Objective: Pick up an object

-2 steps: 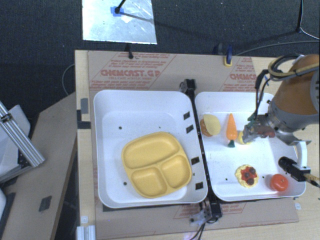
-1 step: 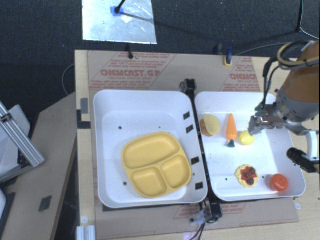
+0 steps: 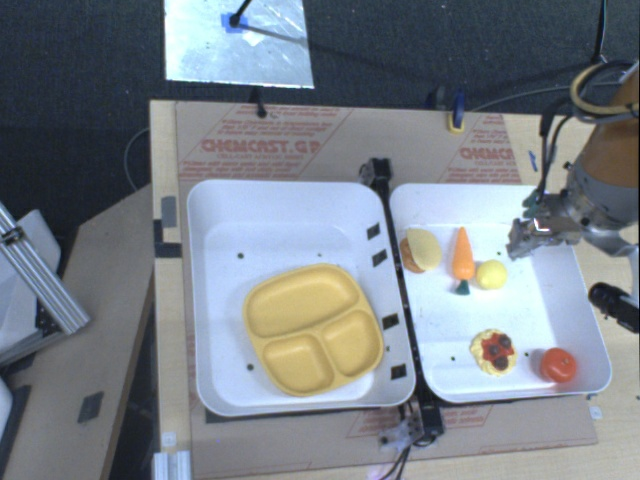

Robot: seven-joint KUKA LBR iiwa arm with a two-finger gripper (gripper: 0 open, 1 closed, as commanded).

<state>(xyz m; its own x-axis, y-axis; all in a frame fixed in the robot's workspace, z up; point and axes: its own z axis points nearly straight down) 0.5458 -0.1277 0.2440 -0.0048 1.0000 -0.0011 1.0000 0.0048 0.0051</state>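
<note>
Gripper (image 3: 530, 234): above the right edge of the right bin (image 3: 570, 298), at the end of the grey arm (image 3: 605, 183) reaching in from the right. Finger state: cannot tell, detail too small and dark; nothing visible between them. Right bin contents, from nearest the gripper outward: yellow lemon-like ball (image 3: 491, 275) near the gripper, toward the bin's middle; orange carrot (image 3: 462, 256) just beside the ball, lying lengthwise with its green end toward the front; pale burger-like piece (image 3: 421, 251) near the bin's left wall; round tart with red topping (image 3: 494, 351) toward the front; red tomato-like ball (image 3: 558, 365) in the front right corner. All five resting on the bin floor, none lifted. Left bin (image 3: 215, 268): one yellow three-compartment tray (image 3: 313, 326), lying flat and slightly turned, compartments bare. Both bins side by side on the bench (image 3: 280, 143), inner walls touching.
</note>
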